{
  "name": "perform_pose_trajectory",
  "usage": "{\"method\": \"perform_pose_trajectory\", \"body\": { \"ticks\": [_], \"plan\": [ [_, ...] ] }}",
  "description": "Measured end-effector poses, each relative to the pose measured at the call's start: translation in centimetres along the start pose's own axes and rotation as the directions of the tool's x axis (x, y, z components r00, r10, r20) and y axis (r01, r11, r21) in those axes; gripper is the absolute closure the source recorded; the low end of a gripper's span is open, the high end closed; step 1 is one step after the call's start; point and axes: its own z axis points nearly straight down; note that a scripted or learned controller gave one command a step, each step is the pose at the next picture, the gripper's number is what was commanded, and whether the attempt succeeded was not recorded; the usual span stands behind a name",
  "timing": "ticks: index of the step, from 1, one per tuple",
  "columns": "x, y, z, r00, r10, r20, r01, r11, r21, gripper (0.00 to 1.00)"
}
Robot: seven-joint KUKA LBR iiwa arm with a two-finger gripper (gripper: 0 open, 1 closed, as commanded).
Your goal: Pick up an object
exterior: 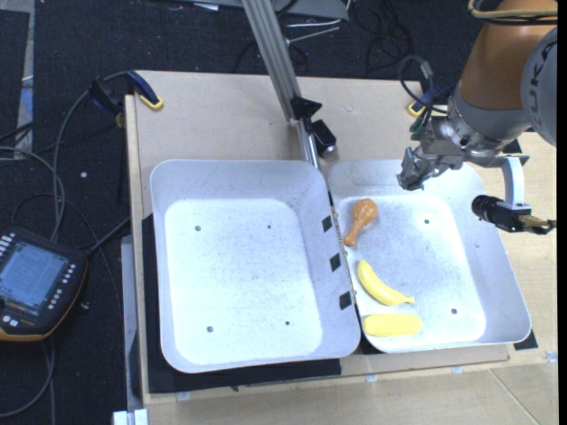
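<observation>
You can read part of a maker's name on the arm [509, 56] at the upper right edge of the frame: the letters "UK" show on its grey casing. No other writing is legible.

Two white bins sit side by side on the worktop [221, 118]: the left bin [168, 180] and the right bin [509, 277]. In the right bin you have three objects. One drumstick [359, 218], orange-brown, lies near the bin's upper left, its long axis slanted, thick end toward upper right and thin end toward lower left. One banana [381, 286] lies below it, running from upper left to lower right. One yellow block [392, 325] lies just below the banana, long axis left to right.

The gripper [414, 177] hangs over the right bin's upper edge, up and right of the drumstick, apart from all three objects. Whether the jaws are wide or narrow you cannot tell.
</observation>
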Motion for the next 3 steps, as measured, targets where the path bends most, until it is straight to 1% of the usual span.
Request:
{"method": "perform_pose_trajectory", "body": {
  "ticks": [1, 2, 3],
  "plan": [
    [5.6, 0.6, -0.6, 1.000, 0.000, 0.000, 0.000, 1.000, 0.000, 1.00],
    [10.6, 1.0, 0.8, 1.000, 0.000, 0.001, 0.000, 1.000, 0.001, 1.00],
    [16.4, 2.9, 1.0, 1.000, 0.000, 0.000, 0.000, 1.000, 0.000, 1.00]
  ]
}}
